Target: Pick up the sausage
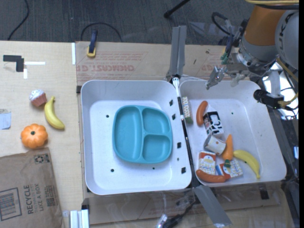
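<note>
In the right bin (pixel 266 141), the sausage (pixel 201 112) lies near the left wall beside a black-and-white carton (pixel 213 122), while the gripper (pixel 219 74), grip unreadable, hangs over the far rim.

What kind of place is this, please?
Probably a robotics lab bench for pick-and-place tests: a grey robot arm reaches over two white bins, one holding toy food such as a sausage and a banana.

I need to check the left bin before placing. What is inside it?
Inside the left bin lies a blue divided plate, its three compartments bare. Whatever the plate covers on the bin floor is hidden.
</note>
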You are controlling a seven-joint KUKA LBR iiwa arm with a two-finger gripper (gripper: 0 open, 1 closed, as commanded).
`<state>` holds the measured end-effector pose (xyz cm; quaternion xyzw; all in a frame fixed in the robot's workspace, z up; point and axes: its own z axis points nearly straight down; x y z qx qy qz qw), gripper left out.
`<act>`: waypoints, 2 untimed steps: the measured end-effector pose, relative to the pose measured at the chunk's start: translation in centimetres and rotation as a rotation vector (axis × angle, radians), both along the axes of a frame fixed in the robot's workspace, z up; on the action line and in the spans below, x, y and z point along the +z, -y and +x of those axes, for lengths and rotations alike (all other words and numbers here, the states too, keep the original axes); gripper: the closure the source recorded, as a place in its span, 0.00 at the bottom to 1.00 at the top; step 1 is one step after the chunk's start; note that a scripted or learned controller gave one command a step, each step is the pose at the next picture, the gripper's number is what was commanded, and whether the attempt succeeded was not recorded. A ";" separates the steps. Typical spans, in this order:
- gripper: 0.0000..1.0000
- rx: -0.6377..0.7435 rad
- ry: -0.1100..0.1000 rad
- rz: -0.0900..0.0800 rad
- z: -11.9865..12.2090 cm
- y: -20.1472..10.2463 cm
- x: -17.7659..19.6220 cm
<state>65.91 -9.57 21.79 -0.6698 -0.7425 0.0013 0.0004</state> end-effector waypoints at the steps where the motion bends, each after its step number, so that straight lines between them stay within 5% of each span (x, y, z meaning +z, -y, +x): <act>1: 0.00 -0.021 -0.003 0.000 -0.1 -5.2 -2.9; 2: 0.00 -0.018 0.002 0.000 -0.2 0.1 -12.6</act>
